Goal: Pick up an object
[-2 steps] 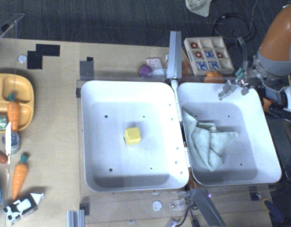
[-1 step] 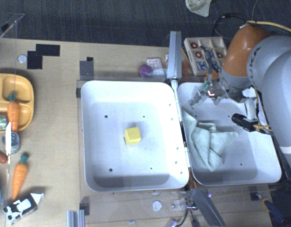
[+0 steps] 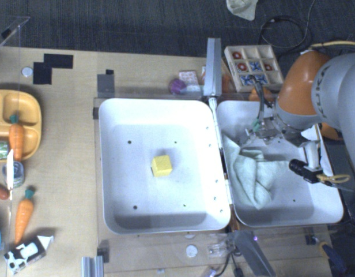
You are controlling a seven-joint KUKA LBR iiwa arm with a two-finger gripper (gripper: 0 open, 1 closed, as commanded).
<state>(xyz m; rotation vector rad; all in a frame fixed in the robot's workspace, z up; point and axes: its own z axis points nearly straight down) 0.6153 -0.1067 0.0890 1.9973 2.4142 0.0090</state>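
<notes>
Two bins side by side on the bench (image 3: 68,212): the left bin (image 3: 120,126) holds a cube (image 3: 162,165) near its centre; the right bin (image 3: 281,212) holds a crumpled cloth (image 3: 252,175) against its left wall. The gripper (image 3: 259,133) hangs over the cloth's rear edge, possibly touching it. A compartmented tray (image 3: 16,111) with a carrot (image 3: 15,143) lies left of the bins.

bins (image 3: 108,154): smooth white plastic (slightly glossy) | towel (image 3: 252,175): soft cloth | bench (image 3: 62,172): matt pale wood
</notes>
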